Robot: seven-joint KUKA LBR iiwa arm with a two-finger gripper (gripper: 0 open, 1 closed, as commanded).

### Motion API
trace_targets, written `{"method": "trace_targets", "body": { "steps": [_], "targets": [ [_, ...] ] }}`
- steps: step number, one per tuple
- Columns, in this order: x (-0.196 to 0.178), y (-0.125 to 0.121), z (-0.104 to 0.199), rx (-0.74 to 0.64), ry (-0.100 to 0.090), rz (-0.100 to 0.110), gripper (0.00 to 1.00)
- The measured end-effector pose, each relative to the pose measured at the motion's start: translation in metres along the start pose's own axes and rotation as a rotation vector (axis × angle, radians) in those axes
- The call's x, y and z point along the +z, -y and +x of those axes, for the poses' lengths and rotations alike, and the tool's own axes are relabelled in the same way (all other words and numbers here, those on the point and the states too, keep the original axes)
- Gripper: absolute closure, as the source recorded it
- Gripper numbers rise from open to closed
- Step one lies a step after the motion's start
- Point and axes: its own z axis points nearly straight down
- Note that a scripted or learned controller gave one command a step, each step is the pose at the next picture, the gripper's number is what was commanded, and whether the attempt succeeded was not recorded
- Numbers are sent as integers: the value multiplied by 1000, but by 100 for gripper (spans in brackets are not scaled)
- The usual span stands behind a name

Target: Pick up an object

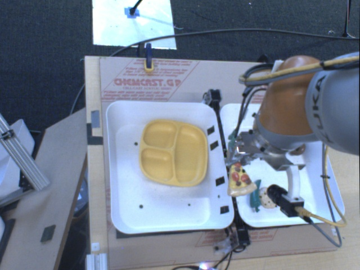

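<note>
The gripper is hanging over the right bin's left edge with a toy pizza slice dangling just beneath it, touching or nearly so, though whether it is gripping the slice cannot be told, while a yellow plate is lying in the left bin

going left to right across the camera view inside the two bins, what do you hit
left bin → yellow divided plate → pizza slice toy → teal toy → right bin
</note>
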Motion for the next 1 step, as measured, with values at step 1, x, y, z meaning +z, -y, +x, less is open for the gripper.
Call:
{"method": "trace_targets", "body": {
  "steps": [1],
  "targets": [
    [5,-5,44,0,0,1,100]
  ]
}}
